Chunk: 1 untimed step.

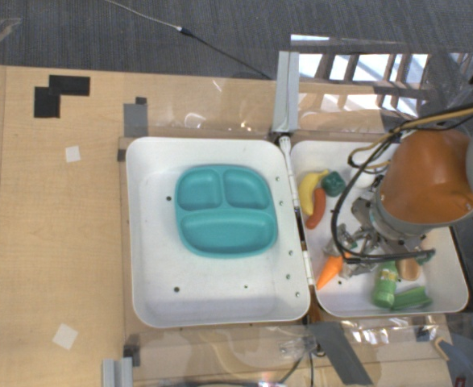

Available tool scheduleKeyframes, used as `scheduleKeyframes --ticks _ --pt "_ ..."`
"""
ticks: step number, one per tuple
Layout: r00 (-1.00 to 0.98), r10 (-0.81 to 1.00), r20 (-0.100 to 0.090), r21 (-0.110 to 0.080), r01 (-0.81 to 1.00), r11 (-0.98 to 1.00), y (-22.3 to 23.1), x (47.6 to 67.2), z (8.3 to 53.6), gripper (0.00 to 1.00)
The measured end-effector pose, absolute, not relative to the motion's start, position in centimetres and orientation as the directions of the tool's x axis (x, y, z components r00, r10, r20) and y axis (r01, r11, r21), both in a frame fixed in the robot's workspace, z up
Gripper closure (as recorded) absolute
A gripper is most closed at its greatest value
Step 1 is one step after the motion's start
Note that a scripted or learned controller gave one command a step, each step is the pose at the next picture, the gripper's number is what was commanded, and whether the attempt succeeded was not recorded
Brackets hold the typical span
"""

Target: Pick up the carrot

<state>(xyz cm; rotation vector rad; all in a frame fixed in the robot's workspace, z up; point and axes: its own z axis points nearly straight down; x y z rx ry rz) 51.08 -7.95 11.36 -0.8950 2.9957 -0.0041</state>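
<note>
carrot [329, 271]: small orange toy veg, lies in right bin [454, 297], low on its left side, close to the wall next to the divider; tapers toward bottom-left.
handling: prob. light, stiff plastic, smooth so a bit slippery; not fragile. Best hold across the thick upper end, w/ jaws square to its long axis; the thin tip would likely squirt out.
gripper [357, 248]: sits just right of the carrot's thick end, low in the bin; its metal parts are dark and cluttered, cannot tell if it's spread or closed, or whether it touches the carrot.
neighbours: green bottle-like item [387, 285] and green veg [409, 298] just right of the carrot; banana [309, 190], red pepper [319, 206] further up, apart.
obstacles: bin wall hugs the carrot's left, little room for a jaw there; green items crowd the right.
left bin [151, 297]: holds teal tray [224, 212], no bearing on the grasp.
</note>
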Motion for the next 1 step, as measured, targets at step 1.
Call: scheduleKeyframes --ticks 1 --pt "-0.902 -0.432 -0.013 -0.005 -0.432 0.902 -6.18 54.36 18.82 1.0"
